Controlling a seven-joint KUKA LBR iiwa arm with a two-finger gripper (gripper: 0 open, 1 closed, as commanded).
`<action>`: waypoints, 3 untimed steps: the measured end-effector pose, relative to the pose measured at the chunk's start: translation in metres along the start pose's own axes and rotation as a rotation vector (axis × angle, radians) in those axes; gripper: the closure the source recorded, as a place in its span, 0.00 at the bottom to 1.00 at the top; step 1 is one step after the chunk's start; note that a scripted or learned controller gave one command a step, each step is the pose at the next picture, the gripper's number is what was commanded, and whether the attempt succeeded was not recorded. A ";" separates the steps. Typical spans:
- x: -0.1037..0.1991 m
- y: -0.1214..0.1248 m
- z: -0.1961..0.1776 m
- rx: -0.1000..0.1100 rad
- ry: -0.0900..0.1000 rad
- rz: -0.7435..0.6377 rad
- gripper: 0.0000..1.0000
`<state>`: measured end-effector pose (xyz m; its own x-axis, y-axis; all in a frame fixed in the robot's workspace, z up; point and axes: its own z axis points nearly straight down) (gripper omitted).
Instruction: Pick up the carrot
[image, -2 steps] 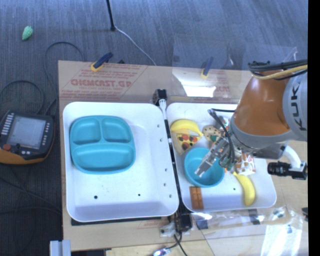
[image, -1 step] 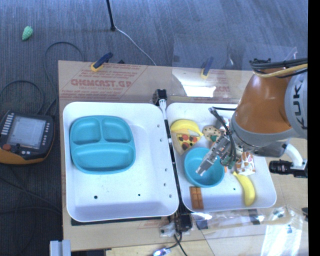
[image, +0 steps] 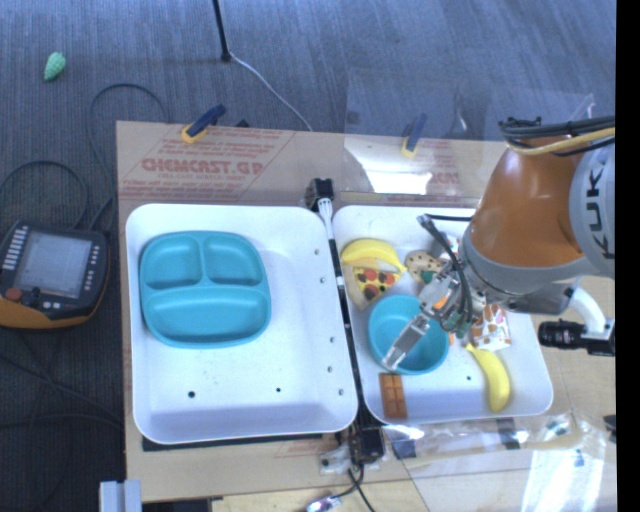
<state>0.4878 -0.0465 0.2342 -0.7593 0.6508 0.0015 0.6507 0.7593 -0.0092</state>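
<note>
Carrot (image: 393, 393): a short orange-brown stick, taken to be the carrot though its shape is not sharp; it lies flat on the floor of the right bin (image: 450, 412), close to the wall at the bin's 6 o'clock and near the 7 o'clock corner.
Blue bowl (image: 408, 335): at the carrot's 12 o'clock, just beside it; upright, round, in the same bin.
Gripper (image: 400, 348): over the blue bowl, reaching in from the bowl's 2 o'clock, apart from the carrot.
Pincer state: cannot tell, as the tips blur against the bowl.
Banana (image: 492, 375): at the carrot's 3 o'clock, well apart, along the same bin wall.
Yellow dish (image: 368, 255): at the blue bowl's 11 o'clock, with a pizza-like slice (image: 372, 283) on its lower edge.
Spotted white-and-orange item (image: 492, 325): at the banana's 12 o'clock, partly under the arm; kind unclear.
Arm (image: 530, 215): orange band and grey body above the right bin's 3 o'clock half.
Left bin (image: 250, 390): holds a blue divided plate (image: 205, 288) of three compartments, set toward the bin's 10 o'clock.
Handheld controller (image: 50, 275): on the floor at the left bin's 9 o'clock.
</note>
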 end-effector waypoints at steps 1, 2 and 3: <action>-0.110 0.012 0.003 -0.006 -0.003 0.034 0.00; -0.103 0.007 0.137 -0.009 0.000 0.376 0.00; -0.111 -0.049 0.144 -0.035 0.001 0.157 0.00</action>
<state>0.5387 -0.1568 0.0905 -0.6479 0.7617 0.0036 0.7615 0.6477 0.0253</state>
